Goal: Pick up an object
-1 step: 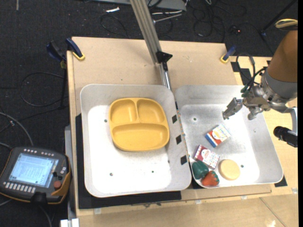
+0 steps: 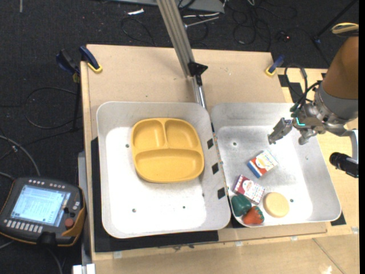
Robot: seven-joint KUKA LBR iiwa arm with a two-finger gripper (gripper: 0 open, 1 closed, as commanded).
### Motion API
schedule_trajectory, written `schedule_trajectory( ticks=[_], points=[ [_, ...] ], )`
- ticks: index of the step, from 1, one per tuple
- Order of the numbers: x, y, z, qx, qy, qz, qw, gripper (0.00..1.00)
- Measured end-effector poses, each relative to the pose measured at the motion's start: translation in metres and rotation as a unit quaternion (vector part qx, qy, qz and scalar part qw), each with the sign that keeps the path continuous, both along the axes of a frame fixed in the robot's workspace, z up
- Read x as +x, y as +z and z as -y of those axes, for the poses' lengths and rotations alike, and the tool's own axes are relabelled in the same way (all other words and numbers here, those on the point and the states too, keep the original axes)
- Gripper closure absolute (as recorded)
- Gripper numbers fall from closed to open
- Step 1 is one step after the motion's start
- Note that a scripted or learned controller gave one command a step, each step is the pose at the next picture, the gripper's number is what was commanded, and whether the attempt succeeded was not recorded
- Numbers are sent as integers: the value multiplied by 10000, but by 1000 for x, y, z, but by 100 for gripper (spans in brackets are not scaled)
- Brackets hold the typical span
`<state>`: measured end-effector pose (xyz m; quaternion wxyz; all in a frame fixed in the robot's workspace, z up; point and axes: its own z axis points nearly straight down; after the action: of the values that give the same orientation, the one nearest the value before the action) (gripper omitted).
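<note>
My gripper (image 2: pixel 292 133) hangs over the upper right part of the right bin (image 2: pixel 239 124), open, with nothing between its fingers. Below it and a little to the left lies a small white, red and yellow box (image 2: pixel 263 163). Closer to the bin's front edge are a red carton (image 2: pixel 249 188), a round beige piece (image 2: pixel 276 204) and a green and red pepper (image 2: pixel 247 209). None of them touches the gripper.
A yellow divided plate (image 2: pixel 167 150) sits in the left bin (image 2: pixel 114 198). A slanted metal pole (image 2: pixel 178 30) rises from between the bins at the back. A teach pendant (image 2: pixel 40 207) lies off the bench at the left.
</note>
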<state>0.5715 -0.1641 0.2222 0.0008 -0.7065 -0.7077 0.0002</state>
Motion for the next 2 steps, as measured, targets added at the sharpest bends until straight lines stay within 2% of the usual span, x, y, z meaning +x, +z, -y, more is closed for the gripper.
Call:
schedule_trajectory(
  ticks=[1, 2],
  points=[
    [3, -44, -5, -1, -3, -15, 10000, 0],
    [3, -109, -6, 1, -5, -23, 10000, 0]
  ],
)
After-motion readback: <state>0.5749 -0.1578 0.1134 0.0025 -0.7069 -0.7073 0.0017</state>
